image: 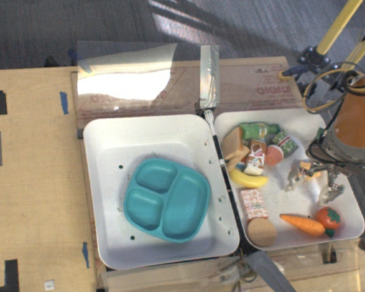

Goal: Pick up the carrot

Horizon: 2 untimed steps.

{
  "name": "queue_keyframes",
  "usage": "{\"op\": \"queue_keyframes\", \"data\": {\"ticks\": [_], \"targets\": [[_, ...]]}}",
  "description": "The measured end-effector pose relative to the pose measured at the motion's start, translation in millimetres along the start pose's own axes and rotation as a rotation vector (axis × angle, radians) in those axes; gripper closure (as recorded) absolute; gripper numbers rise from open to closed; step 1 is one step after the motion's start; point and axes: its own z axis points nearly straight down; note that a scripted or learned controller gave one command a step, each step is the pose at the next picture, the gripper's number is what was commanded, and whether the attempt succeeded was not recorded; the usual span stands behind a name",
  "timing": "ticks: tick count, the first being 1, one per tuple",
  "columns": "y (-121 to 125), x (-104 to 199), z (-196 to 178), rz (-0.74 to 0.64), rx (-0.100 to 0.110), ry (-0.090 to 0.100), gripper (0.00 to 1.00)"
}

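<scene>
Near the front edge of the right shallow white bin (pixel 356 220) lies the tapered orange carrot (pixel 303 224). Above the carrot hover the metal jaws (pixel 314 182), parted and holding nothing.

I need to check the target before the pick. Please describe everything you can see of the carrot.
The carrot is a small orange toy, smooth like plastic, tapering to a point at its left end. It lies flat near the front edge of the right bin, slanting down toward the right. Its thick end meets a red tomato-like toy; any greenery there is too small to tell. The gripper hangs above it, apart from it.
</scene>
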Motion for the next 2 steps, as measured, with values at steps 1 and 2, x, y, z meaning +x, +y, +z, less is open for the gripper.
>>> {"op": "queue_keyframes", "data": {"ticks": [1,2], "targets": [[-10.2,-31.2,9.0,0.162,0.005,-0.003,0.0],[63.4,-26.9,7.8,0.197,0.005,-0.004,0.0]]}}
